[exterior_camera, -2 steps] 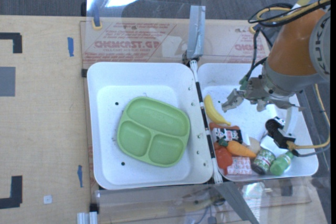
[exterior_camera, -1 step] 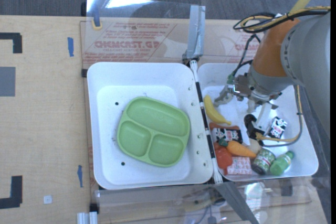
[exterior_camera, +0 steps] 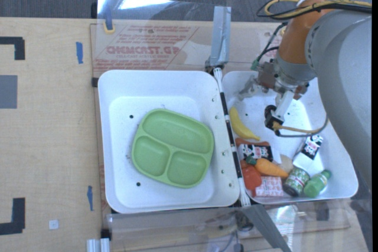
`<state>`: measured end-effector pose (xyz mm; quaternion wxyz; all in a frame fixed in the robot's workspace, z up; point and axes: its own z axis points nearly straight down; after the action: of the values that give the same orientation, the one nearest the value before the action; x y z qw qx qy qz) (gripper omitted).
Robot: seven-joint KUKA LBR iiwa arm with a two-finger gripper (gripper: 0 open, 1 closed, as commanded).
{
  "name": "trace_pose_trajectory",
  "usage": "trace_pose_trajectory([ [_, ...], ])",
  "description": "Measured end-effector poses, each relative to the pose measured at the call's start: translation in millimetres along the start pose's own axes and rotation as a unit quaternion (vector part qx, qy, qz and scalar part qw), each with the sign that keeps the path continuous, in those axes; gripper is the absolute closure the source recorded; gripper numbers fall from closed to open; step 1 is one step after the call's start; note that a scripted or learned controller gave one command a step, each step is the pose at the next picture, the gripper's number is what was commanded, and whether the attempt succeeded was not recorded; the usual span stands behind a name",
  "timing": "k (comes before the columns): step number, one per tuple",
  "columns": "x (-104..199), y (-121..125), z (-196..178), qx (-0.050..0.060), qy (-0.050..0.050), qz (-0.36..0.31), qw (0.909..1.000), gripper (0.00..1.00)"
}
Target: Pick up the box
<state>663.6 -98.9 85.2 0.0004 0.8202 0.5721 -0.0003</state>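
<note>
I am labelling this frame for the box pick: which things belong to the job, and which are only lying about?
Job: gripper; red and black box, the likeliest one meant, in the right bin.

Lying about: banana, carrot, green can, green bottle, black and white carton, red packet; green plate in the left bin.

1. A single fixed camera sits above the worktop (exterior_camera: pixel 47 127) and looks down at a slant.
2. It is far enough back to take in the left bin (exterior_camera: pixel 112 87) and the right bin (exterior_camera: pixel 347 185) together.
3. The arm (exterior_camera: pixel 345 50) enters from the right.
</note>
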Motion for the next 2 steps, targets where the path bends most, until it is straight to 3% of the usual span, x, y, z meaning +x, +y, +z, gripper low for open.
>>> trace_pose_trajectory([
  [1, 19.1, -78.4, -99.8, 0.002, 0.0, 0.031, 0.9995, 0.0],
  [2, 19.8, -78.3, -109.2, 0.002, 0.0, 0.03, 0.9996, 1.0],
])
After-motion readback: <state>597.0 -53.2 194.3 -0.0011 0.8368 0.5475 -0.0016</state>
